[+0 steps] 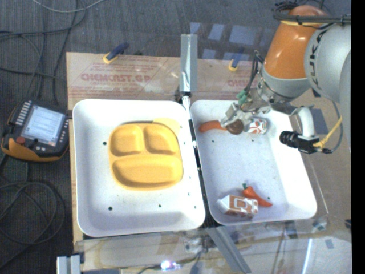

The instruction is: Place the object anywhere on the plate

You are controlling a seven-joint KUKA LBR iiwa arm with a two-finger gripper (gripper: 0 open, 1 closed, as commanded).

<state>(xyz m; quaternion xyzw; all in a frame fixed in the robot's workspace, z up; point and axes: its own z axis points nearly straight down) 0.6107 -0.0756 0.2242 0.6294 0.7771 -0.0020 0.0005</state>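
The gripper (238, 114) hangs over a smooth brown spoon (219, 127) with an orange handle. I cannot tell how it stands. The yellow plate (146, 155) with three dips sits far away.

Reversed red "CHEMCAST GP" print on bench sheet (117, 77)

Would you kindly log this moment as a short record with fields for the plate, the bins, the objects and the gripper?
plate: yellow, three compartments, in the left bin, nothing on it
right bin: holds all loose objects
spoon: orange handle, brown bowl, far end of right bin, by the gripper
can: small, red and white, far end, right of the spoon
carton: near end of right bin
carrot: near end, touching the carton
gripper: low over the spoon's bowl, grasp not discernible
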